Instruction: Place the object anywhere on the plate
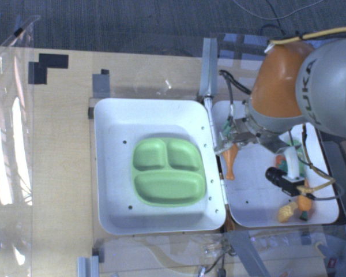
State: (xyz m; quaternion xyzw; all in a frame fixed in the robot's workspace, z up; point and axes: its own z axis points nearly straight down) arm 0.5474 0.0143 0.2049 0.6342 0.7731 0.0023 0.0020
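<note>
- Camera view. The left bin (115,131) and right bin (248,196) sit side by side, with their inner walls touching along a narrow seam.
- The gripper (230,145) hangs over the right bin's left margin, just beside that seam. The plate (168,187) lies across the wall from it.
- There is open white floor all round the plate, widest on its left and far sides. The plate sits nearer the bin's right wall.
- The bulky grey arm (328,85) covers the right bin's far right corner.
- The pincer is clenched on the upper end of the orange object (229,166), which hangs below the fingertips over the right bin, close to its left wall.
- The orange object is slim, elongated and carrot-like. It stands near upright and narrows toward its lower end.
- The plate is pale green with rounded corners and three compartments: two small ones on the far side and one long one on the near side.
- A yellow lump (285,213) and an orange ball (304,201) lie near the right bin's near right corner. A green-and-white item (292,161) lies further back.
- The bench (150,74) is pale wood with black tape marks (46,67). A clear panel (11,131) stands at the left, and dark carpet (132,10) lies beyond.
</note>
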